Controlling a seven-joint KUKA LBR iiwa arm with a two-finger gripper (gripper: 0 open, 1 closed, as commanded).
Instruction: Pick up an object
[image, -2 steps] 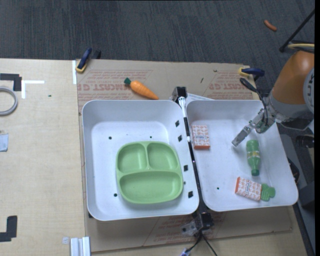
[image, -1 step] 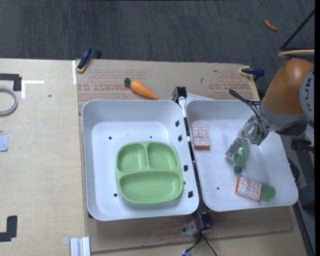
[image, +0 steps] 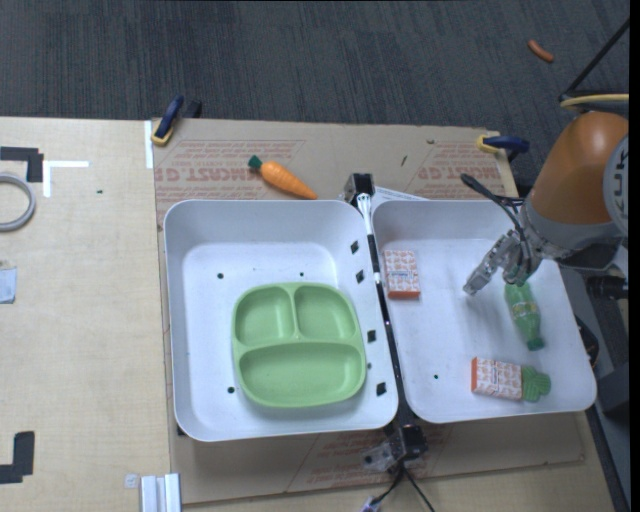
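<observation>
— Where's the end effector (image: 497, 266)?
— Over the right bin (image: 440, 385), fingers spread, gripping nothing. A green bottle (image: 523, 313) lies just beside it.
— Any labels?
— Two orange-patterned cartons (image: 402, 272), print too small to read. The cardboard's (image: 330, 160) red lettering is upside down, illegible.

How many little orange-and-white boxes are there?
2. One little box lies near the right bin's left wall. The other box lies near its front edge, beside a green thing.

Bright, even overhead light, soft shadows, mild glare on white bins (image: 200, 240).
</observation>
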